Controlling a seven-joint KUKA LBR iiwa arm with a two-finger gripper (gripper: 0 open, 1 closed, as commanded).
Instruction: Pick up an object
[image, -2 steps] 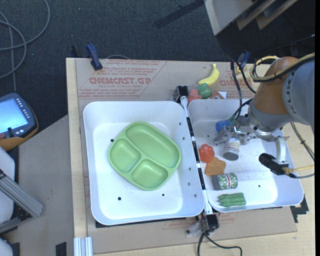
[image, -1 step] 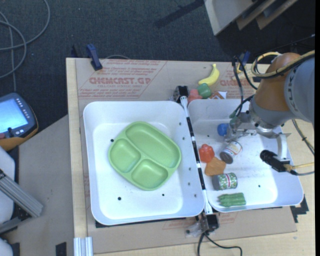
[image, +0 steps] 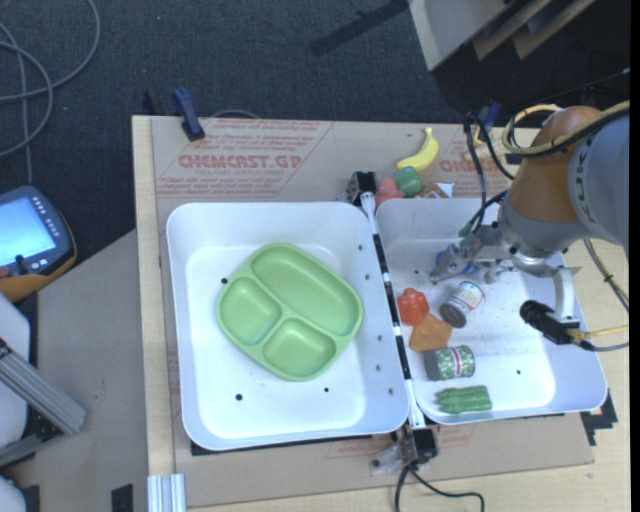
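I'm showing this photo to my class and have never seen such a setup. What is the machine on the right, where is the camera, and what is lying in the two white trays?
The camera looks down at a slant on a bench. The grey machine with the orange band is a robot arm; its gripper hovers over the right tray. That tray holds a small tin, an orange piece, a red piece, a green-labelled can and a green vegetable toy. The left tray holds a green divided plate. A toy banana lies on the bench behind. Nothing is visibly held.
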